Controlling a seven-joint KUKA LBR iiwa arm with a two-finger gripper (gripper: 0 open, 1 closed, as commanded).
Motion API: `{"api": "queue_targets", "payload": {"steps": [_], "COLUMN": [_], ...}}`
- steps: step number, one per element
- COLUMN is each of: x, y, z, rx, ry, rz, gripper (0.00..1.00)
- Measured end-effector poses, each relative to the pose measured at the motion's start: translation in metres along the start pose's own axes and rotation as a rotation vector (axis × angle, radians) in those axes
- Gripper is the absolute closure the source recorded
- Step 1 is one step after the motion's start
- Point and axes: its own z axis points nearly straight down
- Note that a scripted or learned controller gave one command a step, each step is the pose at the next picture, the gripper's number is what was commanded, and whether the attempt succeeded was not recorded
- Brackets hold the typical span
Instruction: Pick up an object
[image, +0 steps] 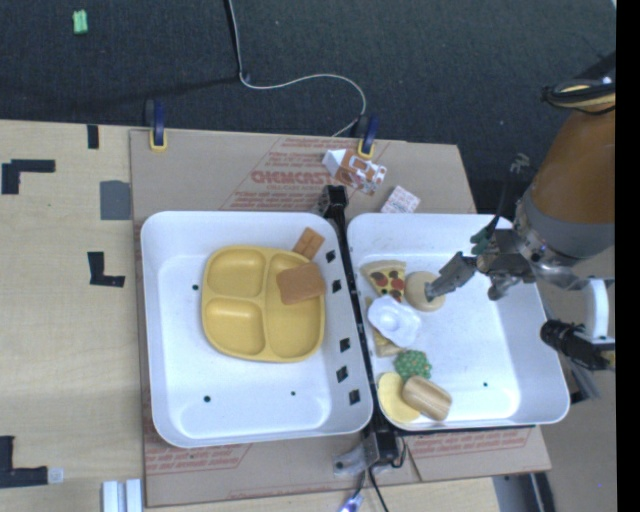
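glossy plastic bins (170, 330), smooth yellow tray (240, 300)

Bench top (60, 330): pale wood, marked with black tape pieces. Cardboard sheet (240, 170): brown, red print, held at its far edge by two clamps (157, 128). Floor (120, 50): dark carpet, crossed by a white cable (300, 82). Light even.

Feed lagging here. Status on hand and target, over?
Hand low in right white bin, at round tan toy piece. Nothing visibly held. Pizza slice toy, white lump crowd alongside.
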Motion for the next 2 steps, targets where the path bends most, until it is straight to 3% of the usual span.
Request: {"api": "queue_targets", "payload": {"steps": [1,2], "x": [0.001,0.001], "y": [0.026,0.108], "z": [0.131,0.193], "rx": [0.011,-0.007], "ry": [0.001,-0.004], "rz": [0.000,-0.001], "gripper": [0.00,0.00]}}
